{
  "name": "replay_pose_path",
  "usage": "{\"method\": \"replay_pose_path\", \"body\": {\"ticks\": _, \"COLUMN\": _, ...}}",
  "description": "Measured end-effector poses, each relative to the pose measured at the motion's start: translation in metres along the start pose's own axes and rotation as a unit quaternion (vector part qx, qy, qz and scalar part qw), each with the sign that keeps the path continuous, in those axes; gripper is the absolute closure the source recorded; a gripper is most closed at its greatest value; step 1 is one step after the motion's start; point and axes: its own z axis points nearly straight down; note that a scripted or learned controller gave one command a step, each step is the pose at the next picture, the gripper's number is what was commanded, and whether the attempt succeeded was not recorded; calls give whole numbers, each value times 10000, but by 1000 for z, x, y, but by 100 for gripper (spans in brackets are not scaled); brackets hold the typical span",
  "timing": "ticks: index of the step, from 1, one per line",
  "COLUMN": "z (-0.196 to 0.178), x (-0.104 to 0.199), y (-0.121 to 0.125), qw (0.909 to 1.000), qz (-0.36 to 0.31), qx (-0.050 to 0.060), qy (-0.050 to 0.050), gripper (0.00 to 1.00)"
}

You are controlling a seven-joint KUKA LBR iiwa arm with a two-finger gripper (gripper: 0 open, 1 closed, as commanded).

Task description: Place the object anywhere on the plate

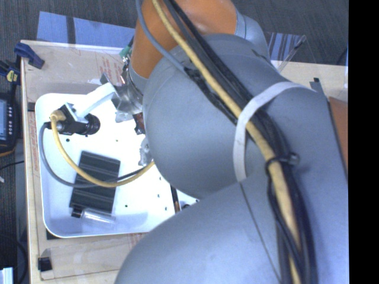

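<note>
My gripper (92, 213) hangs from a black ribbed block (95, 181) low over the near left part of the left white bin (45, 158). A yellow hose (59, 167) loops from the block up to a black fitting (78, 124). Small pale pieces lie at the gripper's tip, too unclear to name. The arm's broad grey body (237, 158) with its orange band (189, 16) covers the right side of the bench, and whatever lies under it is hidden.
A white bracket (98, 101) slants from the arm towards the black fitting. The bin's floor has small dark dots. The wooden bench (32, 241) frames the bin, with a blue clamp (28, 54) at its far left corner.
</note>
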Motion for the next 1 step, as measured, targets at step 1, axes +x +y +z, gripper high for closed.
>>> {"method": "replay_pose_path", "body": {"ticks": 1, "z": -7, "x": 2, "y": -1, "qw": 10000, "qz": -37, "qx": -34, "qy": -24, "gripper": 100}}
